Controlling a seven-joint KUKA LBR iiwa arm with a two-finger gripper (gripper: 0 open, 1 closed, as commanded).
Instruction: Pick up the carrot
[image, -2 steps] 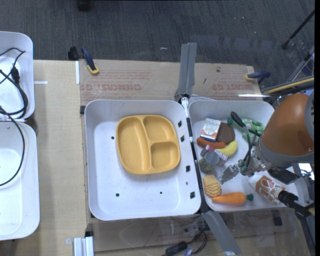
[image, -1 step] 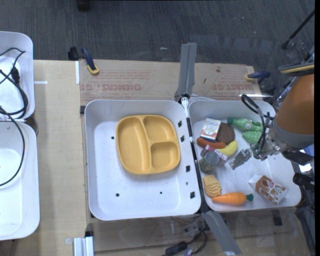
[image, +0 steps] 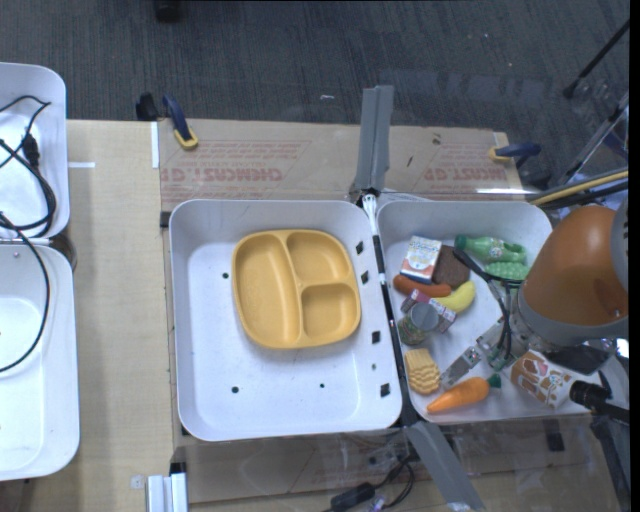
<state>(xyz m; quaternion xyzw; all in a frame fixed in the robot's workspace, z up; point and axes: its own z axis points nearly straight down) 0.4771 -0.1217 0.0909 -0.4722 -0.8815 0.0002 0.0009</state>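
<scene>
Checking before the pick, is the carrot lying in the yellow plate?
No, the carrot lies in the right bin near its front edge, while the yellow plate sits in the left bin.

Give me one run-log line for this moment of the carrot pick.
arm: over right bin | gripper: just above carrot, grasp not seen | carrot: bin's near edge, beside waffle | yellow tray: left bin
</scene>
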